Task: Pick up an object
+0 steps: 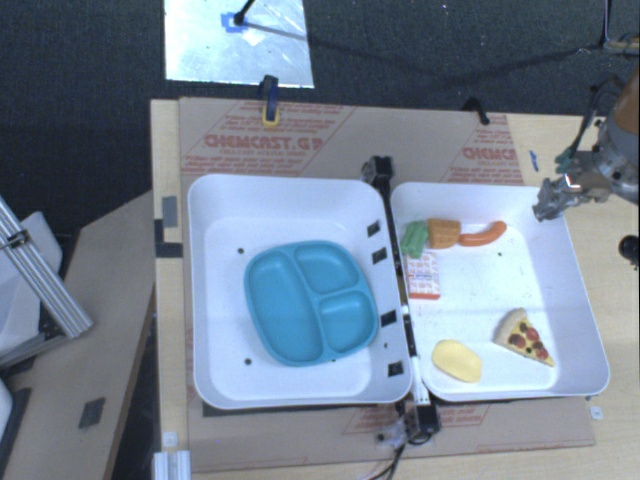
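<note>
The triangular toy pizza slice (524,338) lay near the right white bin's (585,313) edge; my gripper (553,204) hovered above the far rim.

Both of the 2 white bins (290,193) look like smooth, slightly glossy plastic. The blue divided plate (308,301) in the left bin is matt plastic. At upper left, a metal sheet (238,28) shines dully on rough dark carpet (80,68).
</note>
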Robot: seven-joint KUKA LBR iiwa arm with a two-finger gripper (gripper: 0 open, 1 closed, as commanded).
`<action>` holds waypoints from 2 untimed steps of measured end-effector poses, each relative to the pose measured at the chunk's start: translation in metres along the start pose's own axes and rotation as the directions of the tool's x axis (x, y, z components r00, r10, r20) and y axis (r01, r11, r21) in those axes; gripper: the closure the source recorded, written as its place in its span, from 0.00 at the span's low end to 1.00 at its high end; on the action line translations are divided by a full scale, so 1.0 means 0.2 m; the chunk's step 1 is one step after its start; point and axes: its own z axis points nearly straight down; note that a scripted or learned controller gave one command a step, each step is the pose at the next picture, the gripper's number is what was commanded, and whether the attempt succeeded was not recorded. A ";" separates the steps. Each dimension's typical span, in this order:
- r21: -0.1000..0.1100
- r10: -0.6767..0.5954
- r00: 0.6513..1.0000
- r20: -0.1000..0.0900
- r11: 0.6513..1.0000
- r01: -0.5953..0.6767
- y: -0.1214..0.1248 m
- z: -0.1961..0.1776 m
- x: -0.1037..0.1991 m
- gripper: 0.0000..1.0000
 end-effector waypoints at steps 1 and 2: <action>0.006 -0.003 1.000 -0.004 1.000 0.003 -0.02 -0.03 0.26 1.00; 0.006 -0.004 1.000 -0.004 1.000 0.004 -0.02 -0.04 0.57 1.00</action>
